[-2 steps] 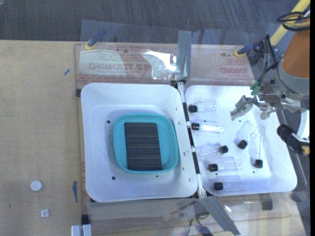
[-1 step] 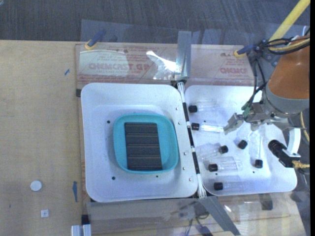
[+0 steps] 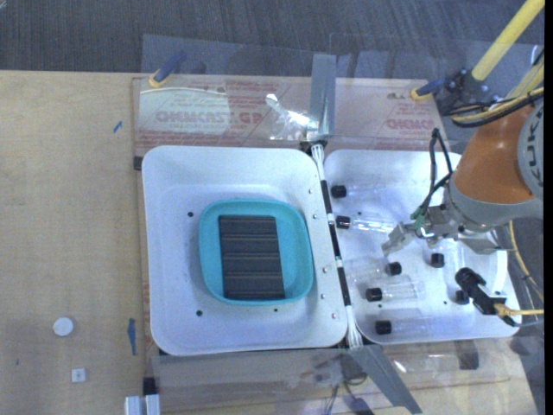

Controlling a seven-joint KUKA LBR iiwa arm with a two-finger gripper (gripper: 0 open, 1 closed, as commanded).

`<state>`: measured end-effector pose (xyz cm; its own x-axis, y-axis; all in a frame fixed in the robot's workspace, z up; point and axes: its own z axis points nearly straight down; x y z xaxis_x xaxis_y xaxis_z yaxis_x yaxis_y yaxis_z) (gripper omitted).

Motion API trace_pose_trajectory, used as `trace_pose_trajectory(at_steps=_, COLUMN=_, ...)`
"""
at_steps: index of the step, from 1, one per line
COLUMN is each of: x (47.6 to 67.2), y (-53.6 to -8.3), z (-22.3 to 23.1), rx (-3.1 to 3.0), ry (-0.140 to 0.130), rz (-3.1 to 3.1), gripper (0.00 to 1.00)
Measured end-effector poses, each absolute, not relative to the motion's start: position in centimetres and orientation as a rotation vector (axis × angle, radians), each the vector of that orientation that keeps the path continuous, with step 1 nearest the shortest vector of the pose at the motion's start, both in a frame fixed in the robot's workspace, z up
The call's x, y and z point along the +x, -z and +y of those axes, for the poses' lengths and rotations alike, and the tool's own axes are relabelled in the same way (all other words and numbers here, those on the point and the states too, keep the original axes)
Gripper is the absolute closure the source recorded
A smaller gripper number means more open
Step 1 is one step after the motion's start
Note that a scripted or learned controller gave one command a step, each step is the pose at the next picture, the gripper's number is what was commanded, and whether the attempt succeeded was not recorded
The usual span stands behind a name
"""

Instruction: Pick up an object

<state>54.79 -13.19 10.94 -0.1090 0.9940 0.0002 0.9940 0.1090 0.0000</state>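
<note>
In the right bin [image 3: 371, 167] lie several clear vials with black caps. One vial [image 3: 361, 224] lies near the bin's left wall, another vial [image 3: 393, 292] lies lower down, and a third vial [image 3: 406, 326] rests by the front wall. A loose black cap [image 3: 338, 191] sits toward the back left. My gripper [image 3: 399, 234] hangs low over the middle of this bin, between the upper vial and a black-capped piece [image 3: 393, 268]. I see nothing held in it. The grey and orange arm [image 3: 492, 167] comes in from the right.
The left bin [image 3: 173, 197] holds a teal tray [image 3: 210, 249] with a dark grey ridged block [image 3: 251, 256] in it. Crumpled clear plastic [image 3: 289, 119] lies on the cardboard behind the bins. A metal divider [image 3: 333, 240] separates the two bins.
</note>
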Motion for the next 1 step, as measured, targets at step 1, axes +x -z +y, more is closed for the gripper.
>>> trace_pose_trajectory(at_steps=1, x=63.39, y=-8.83, z=-13.26, rx=-2.094, ry=0.006, rz=-2.35, gripper=0.0)
